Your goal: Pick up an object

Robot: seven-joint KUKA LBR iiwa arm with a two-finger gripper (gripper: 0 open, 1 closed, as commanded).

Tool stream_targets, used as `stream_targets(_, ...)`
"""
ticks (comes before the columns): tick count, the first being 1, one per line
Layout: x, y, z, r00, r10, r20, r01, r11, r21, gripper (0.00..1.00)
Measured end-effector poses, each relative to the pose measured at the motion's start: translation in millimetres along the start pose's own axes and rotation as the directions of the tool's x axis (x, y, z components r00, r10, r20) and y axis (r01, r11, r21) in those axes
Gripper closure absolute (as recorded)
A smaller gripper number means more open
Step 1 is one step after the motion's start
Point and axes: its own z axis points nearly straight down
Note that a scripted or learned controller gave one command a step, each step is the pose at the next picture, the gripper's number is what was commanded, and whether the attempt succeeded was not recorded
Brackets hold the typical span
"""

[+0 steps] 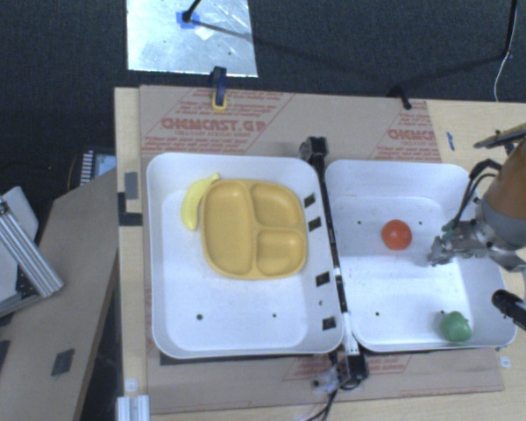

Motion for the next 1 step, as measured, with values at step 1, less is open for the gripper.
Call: stream_targets(1, 5.8, -0.1, -45.4, 1.000, -0.004, 0.000, 0.004, 1.000, -0.002, 1.00)
